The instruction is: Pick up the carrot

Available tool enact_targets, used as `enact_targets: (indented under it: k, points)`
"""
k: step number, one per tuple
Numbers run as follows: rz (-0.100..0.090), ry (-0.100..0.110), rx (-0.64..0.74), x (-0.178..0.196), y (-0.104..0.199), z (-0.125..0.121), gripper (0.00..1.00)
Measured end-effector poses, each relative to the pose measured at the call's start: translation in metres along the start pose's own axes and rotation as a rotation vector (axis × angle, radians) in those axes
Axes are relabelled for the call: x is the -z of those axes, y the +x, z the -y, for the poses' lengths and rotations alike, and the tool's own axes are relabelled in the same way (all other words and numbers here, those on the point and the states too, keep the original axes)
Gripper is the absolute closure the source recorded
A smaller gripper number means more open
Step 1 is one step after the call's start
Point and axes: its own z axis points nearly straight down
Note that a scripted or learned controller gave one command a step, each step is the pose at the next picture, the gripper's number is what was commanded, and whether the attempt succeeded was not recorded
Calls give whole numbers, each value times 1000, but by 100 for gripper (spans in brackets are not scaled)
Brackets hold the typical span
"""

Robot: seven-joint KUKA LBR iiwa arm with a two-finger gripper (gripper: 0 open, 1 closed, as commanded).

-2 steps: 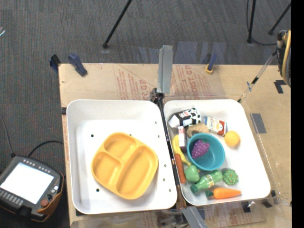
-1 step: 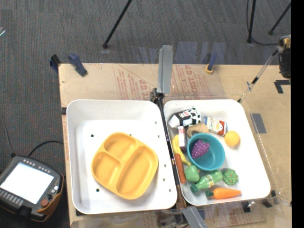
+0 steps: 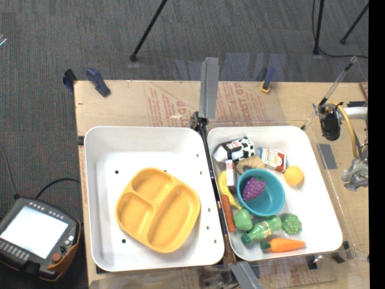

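— Looking for the carrot (image 3: pixel 287 244).

— Lying flat at the near edge of the right bin (image 3: pixel 329 212), close to its right corner, pointing its thin end rightward. Sitting just beside the green bottle (image 3: pixel 263 229), just in front of the bumpy green ball (image 3: pixel 292 224).

— Touching the teal bowl (image 3: pixel 271 202)?

— Resting apart from it, nearer the camera. Holding purple grapes (image 3: pixel 254 187), that bowl.

— Asking about the gripper (image 3: pixel 355 177).

— Hanging at the right edge, outside the right bin, well apart from the carrot. Gripping nothing visible; spread or pressed together, cannot tell.

— Checking the left bin (image 3: pixel 102 161).

— Carrying a yellow divided plate (image 3: pixel 158 209).
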Motion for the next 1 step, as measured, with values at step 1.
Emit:
enact_targets:
  k: [1]
  points:
    - [-10,-3,31,61,-4,0,100]
